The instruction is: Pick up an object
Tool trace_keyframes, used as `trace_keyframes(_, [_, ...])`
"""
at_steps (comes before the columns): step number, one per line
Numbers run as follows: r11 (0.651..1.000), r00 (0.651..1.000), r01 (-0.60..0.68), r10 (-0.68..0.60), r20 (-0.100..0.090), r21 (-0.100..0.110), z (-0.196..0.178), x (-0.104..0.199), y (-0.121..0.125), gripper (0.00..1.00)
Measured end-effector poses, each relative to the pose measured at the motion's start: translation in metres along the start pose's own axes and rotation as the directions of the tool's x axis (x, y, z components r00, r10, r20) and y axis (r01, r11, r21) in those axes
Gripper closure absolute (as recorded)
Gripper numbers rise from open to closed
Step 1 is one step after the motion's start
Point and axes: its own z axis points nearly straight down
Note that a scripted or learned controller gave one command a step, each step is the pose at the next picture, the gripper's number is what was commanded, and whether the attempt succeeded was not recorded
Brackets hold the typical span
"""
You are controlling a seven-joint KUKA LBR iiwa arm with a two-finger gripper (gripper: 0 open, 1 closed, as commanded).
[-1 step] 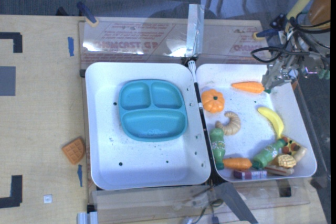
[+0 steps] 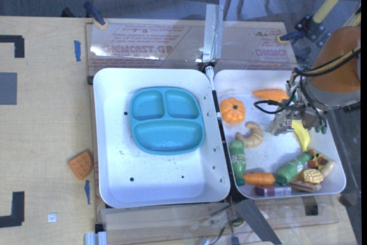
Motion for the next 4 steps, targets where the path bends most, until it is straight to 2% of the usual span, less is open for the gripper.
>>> trace_keyframes(1, [0.998, 0.998, -0.056, 0.056, -0.001, 0.0, 0.01, -0.029, -0.036, 0.0])
trace_keyframes(2, [0.999, 0.999, -0.047, 0.047, -0.004, 0.002, 0.009, 0.031, -0.058, 0.0])
trace_keyframes(3, [1.0, 1.0, -0.005, 0.005, 0.0, -0.002, 0.011, -0.055, -0.006, 0.0])
trace_keyframes(4, [0.976, 0.976, 0.217, -0.217, -0.004, 0.0, 0.009, 0.024, -0.038, 0.0])
